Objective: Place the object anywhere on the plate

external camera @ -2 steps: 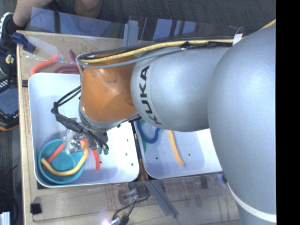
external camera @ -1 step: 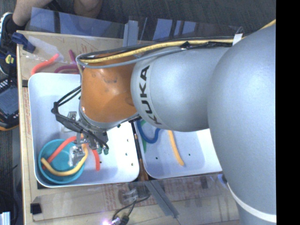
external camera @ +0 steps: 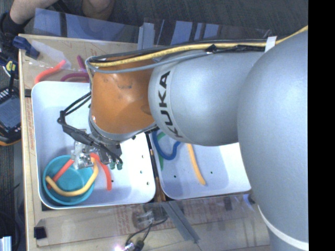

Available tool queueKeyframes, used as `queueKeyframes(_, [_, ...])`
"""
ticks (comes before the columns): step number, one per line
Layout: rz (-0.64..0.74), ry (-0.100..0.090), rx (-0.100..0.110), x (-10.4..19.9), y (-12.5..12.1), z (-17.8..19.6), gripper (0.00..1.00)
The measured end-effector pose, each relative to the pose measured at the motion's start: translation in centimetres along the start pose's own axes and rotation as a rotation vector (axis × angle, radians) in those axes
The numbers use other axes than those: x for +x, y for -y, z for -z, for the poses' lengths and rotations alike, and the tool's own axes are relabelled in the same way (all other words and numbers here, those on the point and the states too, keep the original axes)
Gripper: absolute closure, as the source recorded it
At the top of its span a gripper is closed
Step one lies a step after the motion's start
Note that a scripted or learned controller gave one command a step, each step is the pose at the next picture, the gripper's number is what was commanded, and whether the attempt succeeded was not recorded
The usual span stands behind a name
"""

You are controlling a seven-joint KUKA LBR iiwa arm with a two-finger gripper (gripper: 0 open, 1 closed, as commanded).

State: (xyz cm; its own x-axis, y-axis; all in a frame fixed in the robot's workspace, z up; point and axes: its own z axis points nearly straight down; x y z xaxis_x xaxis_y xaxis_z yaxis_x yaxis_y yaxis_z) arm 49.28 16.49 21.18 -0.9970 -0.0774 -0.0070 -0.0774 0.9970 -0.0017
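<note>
Two shallow white bins sit side by side: the left bin [external camera: 47, 103] and the right bin [external camera: 230, 184]. The left one holds one blue plate [external camera: 63, 187]. Across the plate lie one yellow strip [external camera: 70, 191] and one orange strip [external camera: 62, 170]. One red strip [external camera: 108, 177] lies just right of the plate. The right bin holds one yellow stick [external camera: 196, 166], one blue loop [external camera: 167, 149] and one green piece [external camera: 160, 161].

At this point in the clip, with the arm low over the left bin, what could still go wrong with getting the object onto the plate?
1. The claw sits at the blue plate's rim, so a release here might drop a piece onto the bin floor instead.
2. A yellow rope and an orange piece already drape over the rim; lifting away could snag them and drag them off.
3. The red piece lies beside the plate and could be knocked further.
</note>
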Motion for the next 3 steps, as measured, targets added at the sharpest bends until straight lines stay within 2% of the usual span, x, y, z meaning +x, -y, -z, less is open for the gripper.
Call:
queueKeyframes(1, [0.0, 0.0, 0.0, 0.0, 0.0, 0.0, 0.0])
queueKeyframes(2, [0.005, 0.004, 0.0, -0.1, -0.1, 1.0, 1.0])
queueKeyframes(3, [0.006, 0.004, 0.001, -0.1, -0.1, 1.0, 0.0])
